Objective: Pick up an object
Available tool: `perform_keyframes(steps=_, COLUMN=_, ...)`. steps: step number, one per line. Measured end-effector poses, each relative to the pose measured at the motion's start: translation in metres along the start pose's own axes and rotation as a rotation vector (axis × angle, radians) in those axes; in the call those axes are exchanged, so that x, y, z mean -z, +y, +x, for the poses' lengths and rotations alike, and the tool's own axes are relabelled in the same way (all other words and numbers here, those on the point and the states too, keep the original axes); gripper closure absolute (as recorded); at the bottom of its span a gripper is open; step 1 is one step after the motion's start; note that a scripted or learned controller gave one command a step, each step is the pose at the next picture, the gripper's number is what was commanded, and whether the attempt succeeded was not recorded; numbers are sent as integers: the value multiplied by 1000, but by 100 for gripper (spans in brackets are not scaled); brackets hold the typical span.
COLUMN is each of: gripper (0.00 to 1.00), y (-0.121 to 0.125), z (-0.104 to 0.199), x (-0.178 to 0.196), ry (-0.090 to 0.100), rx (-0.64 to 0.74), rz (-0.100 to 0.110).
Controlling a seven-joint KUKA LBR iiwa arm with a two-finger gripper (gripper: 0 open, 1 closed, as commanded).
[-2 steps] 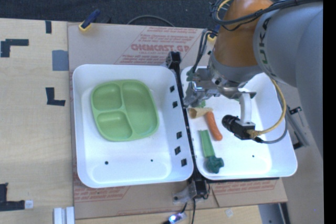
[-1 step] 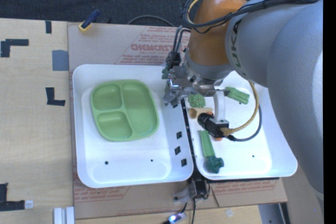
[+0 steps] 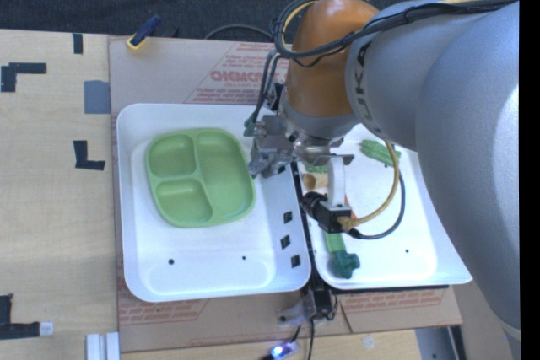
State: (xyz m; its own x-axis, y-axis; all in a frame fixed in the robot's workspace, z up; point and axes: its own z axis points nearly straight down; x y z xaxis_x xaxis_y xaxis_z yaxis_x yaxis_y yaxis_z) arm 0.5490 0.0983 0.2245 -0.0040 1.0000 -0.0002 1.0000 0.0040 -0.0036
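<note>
Clearly nothing is picked up yet, as far as this view shows. The arm [image 3: 439, 114] reaches in from the right and hangs over the seam between the two bins, its orange wrist [image 3: 325, 55] covering most of the gripper [image 3: 316, 169]. Whether the gripper is released or clenched, I cannot tell: the wrist and its cabling hide the tips, and no object can be seen between them.

The candidates lie in both bins. In the left bin [image 3: 202, 270] sits a green tray [image 3: 201, 177] with three compartments, flat on the floor toward the bin's upper part. In the right bin [image 3: 405, 261] a dark green toy [image 3: 342, 257] lies near the dividing wall, low in the bin; a light green piece [image 3: 378, 153] lies further up, beside the wrist; and a small tan thing [image 3: 314, 180] peeks out just beneath the gripper, too hidden to name.

My judgement is that the grasp itself is still to do: descent, closure and lift all remain. The tan thing is the nearest target, since the gripper hangs right above it.

Obstacles are few. The twin bin walls at the seam run directly under the gripper and could catch a finger on the way down. A yellow cable [image 3: 390, 198] loops off the wrist over the right bin, close to the toy.
</note>
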Motion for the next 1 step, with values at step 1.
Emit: perform_keyframes(steps=1, gripper=0, y=0, z=-1, x=0, ry=0, rx=-1, rz=-1)
